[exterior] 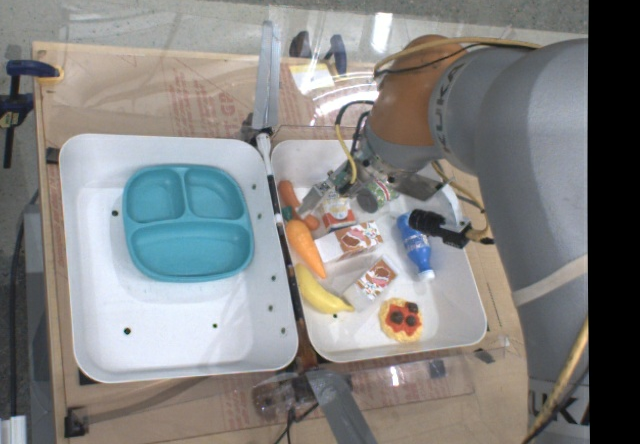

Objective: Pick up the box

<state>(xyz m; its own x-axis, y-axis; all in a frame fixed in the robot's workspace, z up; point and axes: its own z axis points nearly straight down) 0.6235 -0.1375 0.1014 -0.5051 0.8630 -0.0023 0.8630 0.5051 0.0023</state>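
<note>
While above box (358, 238), gripper (337, 200)

The grey arm (500, 122) is reaching in from the right over the right bin (455, 317). Its gripper (335, 200) is hanging just above a small box (357, 238). A second box (376, 280) is lying near it, beside a carrot (305, 247), a banana (322, 292), a blue bottle (416, 246) and a pizza slice (402, 319). In the left bin (110, 352) a teal divided plate (188, 221) is resting.
</note>
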